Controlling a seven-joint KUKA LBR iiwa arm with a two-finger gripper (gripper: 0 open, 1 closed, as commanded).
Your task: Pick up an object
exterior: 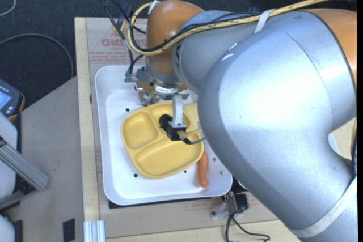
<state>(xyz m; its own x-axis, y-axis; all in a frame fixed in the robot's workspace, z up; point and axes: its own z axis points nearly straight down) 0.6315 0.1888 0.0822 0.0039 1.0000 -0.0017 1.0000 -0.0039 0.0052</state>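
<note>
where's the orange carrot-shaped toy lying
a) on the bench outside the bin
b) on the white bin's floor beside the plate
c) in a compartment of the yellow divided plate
b: the orange carrot-shaped toy lies on the bare floor of the white bin, just off the lower right edge of the yellow divided plate, not in any compartment.

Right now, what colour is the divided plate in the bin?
The divided plate is yellow, camera view.
</note>
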